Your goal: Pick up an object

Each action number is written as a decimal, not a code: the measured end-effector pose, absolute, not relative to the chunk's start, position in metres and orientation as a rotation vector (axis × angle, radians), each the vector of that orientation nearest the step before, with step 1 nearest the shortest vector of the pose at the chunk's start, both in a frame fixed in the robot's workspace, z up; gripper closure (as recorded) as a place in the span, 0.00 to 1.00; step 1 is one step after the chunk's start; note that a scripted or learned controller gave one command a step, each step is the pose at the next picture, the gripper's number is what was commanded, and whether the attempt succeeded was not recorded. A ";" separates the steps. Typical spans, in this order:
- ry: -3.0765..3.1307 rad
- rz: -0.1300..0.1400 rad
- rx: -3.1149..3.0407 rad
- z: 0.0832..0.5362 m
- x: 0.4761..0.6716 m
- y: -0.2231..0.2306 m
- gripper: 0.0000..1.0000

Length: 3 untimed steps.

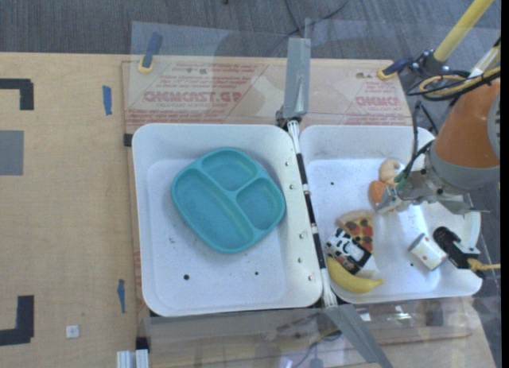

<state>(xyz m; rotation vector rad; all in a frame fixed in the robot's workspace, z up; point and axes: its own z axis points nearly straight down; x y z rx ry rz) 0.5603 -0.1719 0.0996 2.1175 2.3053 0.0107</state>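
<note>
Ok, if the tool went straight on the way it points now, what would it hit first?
Probably the small orange object just ahead of the tool in the right-hand bin; depth is hard to judge from above.

There were two white bins, a left bin [151, 279] and a right bin [350, 152], one teal divided plate [228, 199], one banana [350, 281], one black-and-white piece [347, 249], one brown-and-orange flat piece [358, 223], one orange rounded item [377, 193] and one peach rounded item [390, 169].
</note>
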 end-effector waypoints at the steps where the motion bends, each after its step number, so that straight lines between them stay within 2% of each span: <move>1: 2.343 0.000 2.090 0.209 0.620 -0.116 1.00; 2: 2.343 0.000 2.090 0.209 0.620 -0.115 0.00; 3: 2.523 0.014 1.840 0.107 0.614 -0.168 0.00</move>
